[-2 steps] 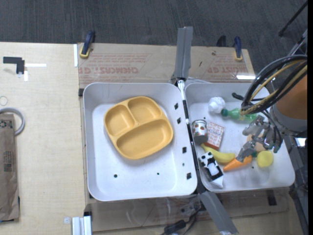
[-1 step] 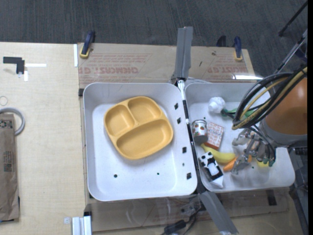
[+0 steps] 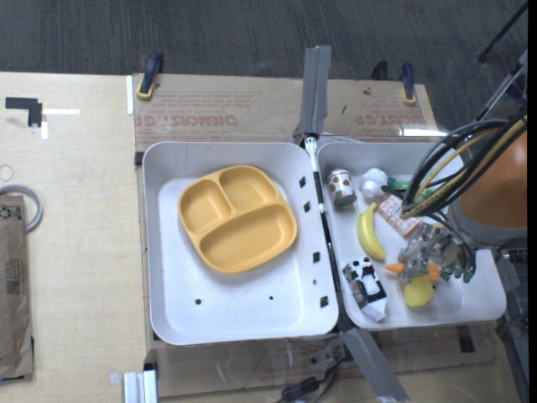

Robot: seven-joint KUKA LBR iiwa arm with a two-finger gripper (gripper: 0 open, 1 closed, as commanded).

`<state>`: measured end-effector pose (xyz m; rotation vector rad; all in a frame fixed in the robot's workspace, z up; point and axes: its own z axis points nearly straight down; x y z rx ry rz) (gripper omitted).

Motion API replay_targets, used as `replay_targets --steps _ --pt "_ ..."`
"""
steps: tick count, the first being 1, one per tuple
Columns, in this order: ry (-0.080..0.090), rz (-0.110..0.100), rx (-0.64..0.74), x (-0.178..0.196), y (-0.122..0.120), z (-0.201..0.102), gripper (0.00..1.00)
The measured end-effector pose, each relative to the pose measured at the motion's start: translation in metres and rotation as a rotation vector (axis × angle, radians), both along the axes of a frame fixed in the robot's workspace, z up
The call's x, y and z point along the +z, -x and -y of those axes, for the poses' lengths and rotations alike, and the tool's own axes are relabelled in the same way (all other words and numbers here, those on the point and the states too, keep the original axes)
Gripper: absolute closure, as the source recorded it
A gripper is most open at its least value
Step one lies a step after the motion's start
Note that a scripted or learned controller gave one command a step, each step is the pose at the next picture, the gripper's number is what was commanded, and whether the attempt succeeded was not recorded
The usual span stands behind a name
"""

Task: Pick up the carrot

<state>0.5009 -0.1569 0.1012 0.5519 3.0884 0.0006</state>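
gripper (image 3: 422, 263) low in your right bin (image 3: 487, 305) | over carrot (image 3: 394, 268), beside lemon (image 3: 417, 292) | finger state: cannot tell

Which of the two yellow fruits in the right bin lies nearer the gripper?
The lemon, the round fruit just below the gripper, beside the carrot. The banana is long and curved and lies farther left, toward the divider.

- The plate (image 3: 239, 217) lies in the left bin (image 3: 159, 250).
- Right of the plate, in the right bin (image 3: 487, 305), lies the banana (image 3: 369, 233).
- The can (image 3: 340, 185) lies behind the banana.
- The carrot (image 3: 394, 268) lies right of the banana, the gripper (image 3: 428, 254) above it.
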Motion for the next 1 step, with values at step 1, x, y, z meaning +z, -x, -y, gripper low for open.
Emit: replay_targets --steps 1 --pt "0.001 0.002 0.037 -0.0077 -0.1034 0.0092 1.0"
